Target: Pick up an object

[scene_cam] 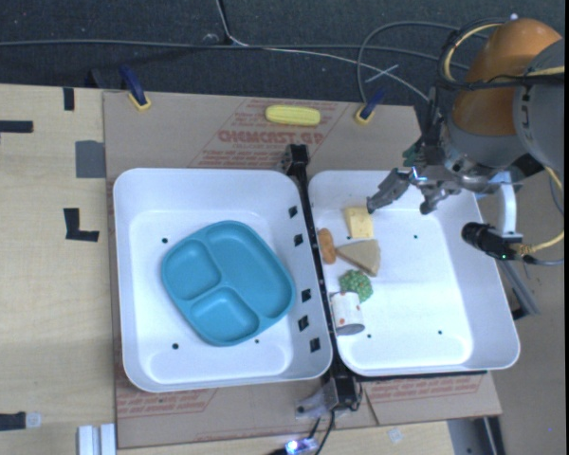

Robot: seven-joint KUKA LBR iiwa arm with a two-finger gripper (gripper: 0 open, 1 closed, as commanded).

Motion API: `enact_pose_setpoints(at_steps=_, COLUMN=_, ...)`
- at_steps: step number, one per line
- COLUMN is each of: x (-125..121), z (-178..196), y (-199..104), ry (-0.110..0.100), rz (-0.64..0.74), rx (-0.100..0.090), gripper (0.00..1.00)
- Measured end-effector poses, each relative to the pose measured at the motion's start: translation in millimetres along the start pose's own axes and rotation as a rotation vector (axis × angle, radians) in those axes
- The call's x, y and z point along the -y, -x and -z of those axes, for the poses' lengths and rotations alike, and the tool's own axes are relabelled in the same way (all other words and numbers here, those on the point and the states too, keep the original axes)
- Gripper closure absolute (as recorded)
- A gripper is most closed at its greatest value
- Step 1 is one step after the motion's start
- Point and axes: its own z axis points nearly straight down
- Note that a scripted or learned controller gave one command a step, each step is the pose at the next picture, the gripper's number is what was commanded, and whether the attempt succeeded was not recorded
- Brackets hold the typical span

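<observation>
- Grey-armed tool [403, 195] hangs over the right bin [455, 339]; we see its fingers spread apart, holding nothing.
- We see a yellow block [358, 223], tan wedge [362, 255], green piece [356, 283] clustered by the bin's left wall.
- Left bin [142, 349] carries a blue tray [228, 282].

— What sort of place are you running this in?
— You're in a robotics lab. Your bench [38, 282] carries a cardboard sheet [218, 136] held by clamps [133, 88], two white bins [137, 254] side by side, black tape marks [76, 224], loose cables [266, 45], and toy food [358, 254] instead of real.
</observation>
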Motion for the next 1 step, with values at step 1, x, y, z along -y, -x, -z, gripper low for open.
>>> enact_pose_setpoints(at_steps=1, x=5.6, z=-50.3, y=-8.8, ry=-0.004, rz=0.0, rx=0.0, gripper=0.0)
